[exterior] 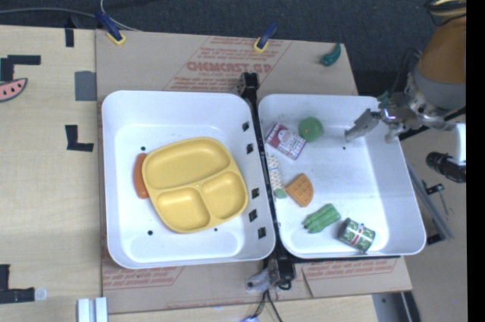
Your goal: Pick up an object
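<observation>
Two white bins sit side by side on the worktop (68,85). The left bin (125,123) holds a big yellow tray (195,182) with three parts, and something orange (140,176) peeks out from under its left edge. The right bin (394,184) holds the small things, spread out with gaps between them, which probably makes each one easier to grab. There is a green ball (311,128) near the back, a red and white packet (284,140) just beside it, an orange waffle (300,189) in the middle, a green pickle toy (321,217) and a little can (355,234) lying on its side near the front.

The pincer (362,126) hangs over the back right part of the right bin, to the right of the green ball and apart from it. It touches no toy and holds nothing. I cannot tell if it is spread or pressed together. No pick has happened yet; the ball looks like the nearest thing to grab.
</observation>
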You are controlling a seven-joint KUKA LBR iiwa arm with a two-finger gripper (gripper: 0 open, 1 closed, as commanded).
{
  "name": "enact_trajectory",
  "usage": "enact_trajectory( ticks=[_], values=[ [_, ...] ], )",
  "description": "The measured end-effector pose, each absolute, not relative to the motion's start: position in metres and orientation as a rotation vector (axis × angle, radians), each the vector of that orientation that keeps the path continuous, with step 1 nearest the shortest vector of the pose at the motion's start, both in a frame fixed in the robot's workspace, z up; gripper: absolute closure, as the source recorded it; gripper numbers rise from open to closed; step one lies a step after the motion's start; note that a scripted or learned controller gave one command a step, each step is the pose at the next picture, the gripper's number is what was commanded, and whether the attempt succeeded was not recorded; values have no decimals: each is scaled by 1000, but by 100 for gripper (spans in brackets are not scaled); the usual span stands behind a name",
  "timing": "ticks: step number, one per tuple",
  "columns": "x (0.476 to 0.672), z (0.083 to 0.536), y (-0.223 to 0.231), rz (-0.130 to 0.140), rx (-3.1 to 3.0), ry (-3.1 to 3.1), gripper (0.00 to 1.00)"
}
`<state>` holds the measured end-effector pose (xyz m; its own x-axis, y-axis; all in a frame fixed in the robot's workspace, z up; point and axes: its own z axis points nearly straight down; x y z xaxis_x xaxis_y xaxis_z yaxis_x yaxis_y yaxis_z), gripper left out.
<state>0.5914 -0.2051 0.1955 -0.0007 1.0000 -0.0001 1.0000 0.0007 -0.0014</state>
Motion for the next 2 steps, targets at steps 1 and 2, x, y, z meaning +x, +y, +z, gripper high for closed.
enact_trajectory(
  ticks=[1,2],
  values=[
    [666,87,-179,-4,-2221,-2229,0],
    [666,97,-180,2,-2222,-2232,100]
  ],
)
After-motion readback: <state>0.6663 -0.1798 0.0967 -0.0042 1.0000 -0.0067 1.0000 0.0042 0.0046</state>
